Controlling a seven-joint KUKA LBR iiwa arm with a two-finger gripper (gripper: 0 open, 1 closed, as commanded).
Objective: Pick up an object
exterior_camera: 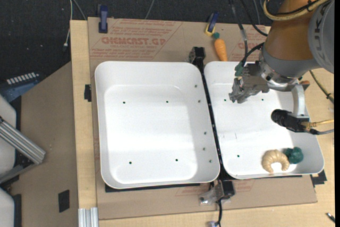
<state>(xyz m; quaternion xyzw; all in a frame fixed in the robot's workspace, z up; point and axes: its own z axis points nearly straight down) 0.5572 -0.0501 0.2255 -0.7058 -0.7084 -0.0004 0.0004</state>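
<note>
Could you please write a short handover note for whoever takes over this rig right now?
End effector: over the upper part of the right bin, nothing visibly between its fingers.
Objects: croissant and green piece, touching, in the right bin's near right corner; orange carrot-like toy on the board behind the bins.
Done: nothing lifted.
Left: choose an object, descend, grasp, lift.

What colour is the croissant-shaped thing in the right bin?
Pale tan, the croissant-shaped thing in the camera view.
</note>
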